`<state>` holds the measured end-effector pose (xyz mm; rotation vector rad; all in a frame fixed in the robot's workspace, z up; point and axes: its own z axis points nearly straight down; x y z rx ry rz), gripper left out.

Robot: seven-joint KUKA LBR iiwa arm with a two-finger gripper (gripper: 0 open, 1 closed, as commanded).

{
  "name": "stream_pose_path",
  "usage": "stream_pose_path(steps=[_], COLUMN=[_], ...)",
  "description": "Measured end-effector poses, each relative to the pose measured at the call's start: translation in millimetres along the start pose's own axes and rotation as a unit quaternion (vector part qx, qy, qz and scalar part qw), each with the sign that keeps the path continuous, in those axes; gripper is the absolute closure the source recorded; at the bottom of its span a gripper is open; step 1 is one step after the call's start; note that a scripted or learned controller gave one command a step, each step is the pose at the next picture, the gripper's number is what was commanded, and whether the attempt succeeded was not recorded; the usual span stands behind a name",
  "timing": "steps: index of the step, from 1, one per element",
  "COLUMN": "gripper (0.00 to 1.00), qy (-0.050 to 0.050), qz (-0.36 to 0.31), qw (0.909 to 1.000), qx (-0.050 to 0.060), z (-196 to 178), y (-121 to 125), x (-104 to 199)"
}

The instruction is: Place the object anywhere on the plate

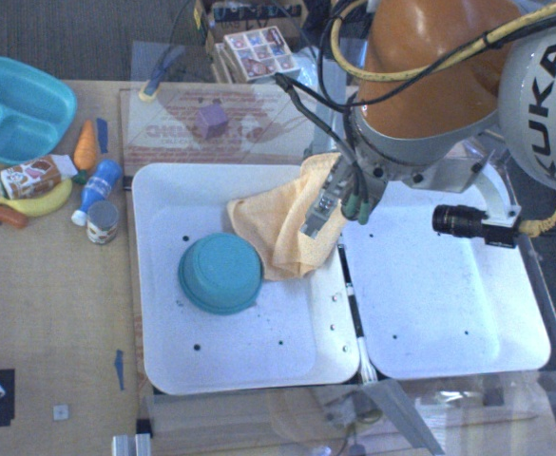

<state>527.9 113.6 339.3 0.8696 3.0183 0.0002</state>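
- A yellow cloth (282, 224) is seen lying crumpled in the left bin (163, 331), in that bin's upper right part, with its right edge against the wall shared with the right bin (449, 293).
- A round blue-green plate (220, 273) is found in the left bin, below and to the left of the yellow cloth; its upper right rim is touched or slightly overlapped by the cloth's lower edge.
- The claw (323, 212) is located over the right side of the yellow cloth, its metal fingers pointing down and to the left onto the fabric.
- Whether the claw is spread or closed cannot be told, and no fold of cloth can be confirmed between the fingers.
- The arm (434, 50) is seen above and to the right of the yellow cloth; its orange band is crossed by yellow and black cables.
- A black cylindrical part (468, 222) is visible to the right of the yellow cloth, over the right bin.
- On the counter (49, 331), well to the left of the yellow cloth, a blue divided tray (16, 107), a toy carrot (86, 145), a banana (40, 200), a small blue bottle (97, 186) and a small can (102, 222) are laid out.
- Above the yellow cloth, a small purple block (213, 118) is seen resting on a clear sheet.
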Motion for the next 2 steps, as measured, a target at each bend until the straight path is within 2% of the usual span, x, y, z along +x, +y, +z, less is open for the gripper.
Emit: stream_pose_path(steps=[1, 2], gripper=[1.0, 0.0], qy=[0.0, 0.0], qz=[-0.112, -0.112], qw=[0.9937, 0.9937], qx=[0.0, -0.001], z=[34.3, 34.3], y=[43.5, 43.3], x=[-8.9, -9.2])
